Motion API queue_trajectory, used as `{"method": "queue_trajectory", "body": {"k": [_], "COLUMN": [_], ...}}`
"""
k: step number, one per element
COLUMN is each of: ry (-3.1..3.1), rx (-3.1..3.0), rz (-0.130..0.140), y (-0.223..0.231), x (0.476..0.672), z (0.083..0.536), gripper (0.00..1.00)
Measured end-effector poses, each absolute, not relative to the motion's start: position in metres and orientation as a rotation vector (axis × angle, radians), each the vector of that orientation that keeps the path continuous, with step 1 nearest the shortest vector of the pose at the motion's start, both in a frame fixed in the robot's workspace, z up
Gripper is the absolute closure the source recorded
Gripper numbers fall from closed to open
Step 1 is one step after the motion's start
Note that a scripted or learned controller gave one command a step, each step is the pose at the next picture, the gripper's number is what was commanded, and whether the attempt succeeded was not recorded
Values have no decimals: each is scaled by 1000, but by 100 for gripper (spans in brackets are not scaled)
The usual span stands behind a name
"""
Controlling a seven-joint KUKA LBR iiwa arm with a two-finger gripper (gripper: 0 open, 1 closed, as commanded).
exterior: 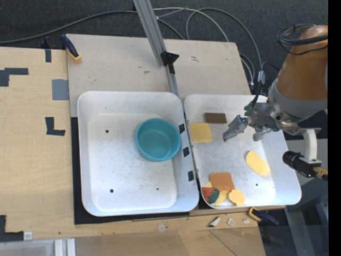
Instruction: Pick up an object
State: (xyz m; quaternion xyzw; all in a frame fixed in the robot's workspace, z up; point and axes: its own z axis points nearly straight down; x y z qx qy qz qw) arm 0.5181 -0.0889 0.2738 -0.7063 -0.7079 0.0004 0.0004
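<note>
- We're looking down on the two white bins, the left bin [96,159] and the right bin [282,193], sitting side by side on the bench.
- The arm [303,68] reaches in from the right, its orange band bright above the wrist.
- The gripper [246,131] hangs over the upper middle of the right bin, and we see its two fingers spread apart.
- One finger [232,129] juts left and down toward the bin floor; nothing sits between the two, so the gripper has hold of nothing.
- Just left of that finger lies a pale yellow square [201,133], close to the bin's left wall.
- Above it, near the bin's top edge, there's a small brown block [215,118].
- Below the gripper and to the right rests a yellow oval piece [257,163], apart from the fingers.
- In the bin's lower part we spot an orange block [221,181], a red-and-green toy [212,195] touching it, and a small yellow round piece [236,197] just beside.
- Over in the left bin, a teal bowl [157,138] stands upright near the right wall.
</note>
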Motion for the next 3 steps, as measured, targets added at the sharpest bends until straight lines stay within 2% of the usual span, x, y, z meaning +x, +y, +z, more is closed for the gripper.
{"method": "queue_trajectory", "body": {"k": [1,3], "ry": [-2223,-2216], "rx": [-2218,-2217], "rz": [1,9], "y": [-89,-90], "x": [518,518], "z": [274,151], "gripper": [0,0]}}
